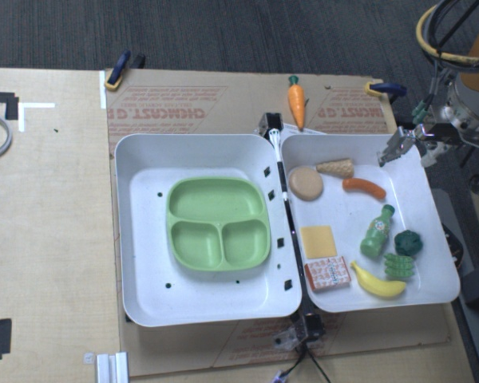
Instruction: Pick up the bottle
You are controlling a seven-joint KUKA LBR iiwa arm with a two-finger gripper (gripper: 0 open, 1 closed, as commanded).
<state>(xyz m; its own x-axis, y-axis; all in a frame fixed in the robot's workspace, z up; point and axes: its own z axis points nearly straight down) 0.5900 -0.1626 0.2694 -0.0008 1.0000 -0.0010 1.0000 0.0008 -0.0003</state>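
Observation:
The bottle point(377, 233) is small and green with a green cap. It lies tilted in the right bin point(433, 214), toward that bin's right side. My gripper point(409, 147) hangs over the bin's far right corner, well above and behind the bottle and apart from it. Its two fingers are spread open with nothing between them.
Around the bottle in the right bin lie a dark green broccoli point(408, 242), a green striped piece point(397, 265), a banana point(378, 282), a red box point(327, 274), a cheese slice point(318, 242), an orange sausage point(364, 187), a cone point(335, 167) and a round biscuit point(306, 183). The left bin point(136, 238) holds a green divided plate point(219, 223). A carrot point(296, 102) lies behind the bins.

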